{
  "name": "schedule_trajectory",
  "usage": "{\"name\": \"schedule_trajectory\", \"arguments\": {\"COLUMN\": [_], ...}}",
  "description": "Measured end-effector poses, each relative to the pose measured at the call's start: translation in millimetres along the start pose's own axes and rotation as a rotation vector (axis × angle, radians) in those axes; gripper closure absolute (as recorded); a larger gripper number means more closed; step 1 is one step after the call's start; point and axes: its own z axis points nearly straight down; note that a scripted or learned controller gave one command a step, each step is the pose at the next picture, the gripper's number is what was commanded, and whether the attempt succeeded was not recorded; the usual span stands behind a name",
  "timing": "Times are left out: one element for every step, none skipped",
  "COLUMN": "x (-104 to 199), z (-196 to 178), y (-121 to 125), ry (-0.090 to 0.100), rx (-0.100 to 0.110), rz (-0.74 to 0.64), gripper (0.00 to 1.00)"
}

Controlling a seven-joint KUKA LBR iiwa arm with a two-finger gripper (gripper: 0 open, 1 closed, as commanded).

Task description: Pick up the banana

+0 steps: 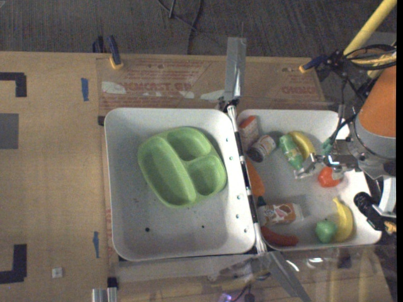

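Note:
Two yellow bananas lie in the right bin (pixel 302 197). One banana (pixel 303 144) rests near the bin's far side, against a green bottle-like item (pixel 290 151). The other banana (pixel 344 218) lies at the near right corner, touching a green apple (pixel 325 231). My gripper (pixel 310 166) hangs low over the middle of the right bin, just in front of the far banana and the green item. It reaches in from the grey wrist (pixel 352 158), under the orange band (pixel 381 103). Nothing shows in its grasp.
The right bin also holds an orange-red item (pixel 329 177) under the wrist, a small can (pixel 262 147), a packet (pixel 249 128), a carrot (pixel 254 180), a labelled box (pixel 279 214) and a red pepper (pixel 281 237). A green divided plate (pixel 182 166) lies in the left bin (pixel 126 231).

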Motion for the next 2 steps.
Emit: {"name": "schedule_trajectory", "arguments": {"x": [-71.8, -37.1], "z": [41.4, 135.1], "y": [51.1, 121.0], "ry": [-0.002, -0.004], "rx": [-0.003, -0.009], "rz": [0.086, -0.098], "gripper": [0.00, 0.00]}}
